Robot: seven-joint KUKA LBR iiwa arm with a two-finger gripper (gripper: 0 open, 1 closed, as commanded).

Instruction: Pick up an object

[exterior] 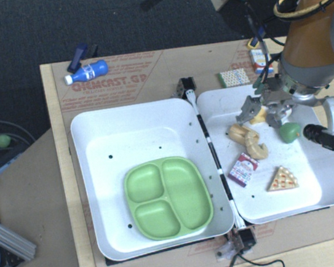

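Note:
In the right bin (325, 193) lie a tan pretzel-like piece (248, 138), a small red and white packet (243, 169), a triangular pizza-slice toy (282, 179) and a green round object (290, 132). My gripper (262, 110) hangs over the bin's upper middle, just above and right of the tan piece and left of the green object. Its fingers (247, 110) are spread apart, and nothing sits between them. The left bin (93, 141) holds a green three-compartment plate (166, 197).
A blue and white bottle (86, 72) lies on the bench beyond the left bin. A small checkered card (235, 77) sits behind the right bin. A black clamp (186, 86) marks the seam between the bins. Cables run near the arm at right.

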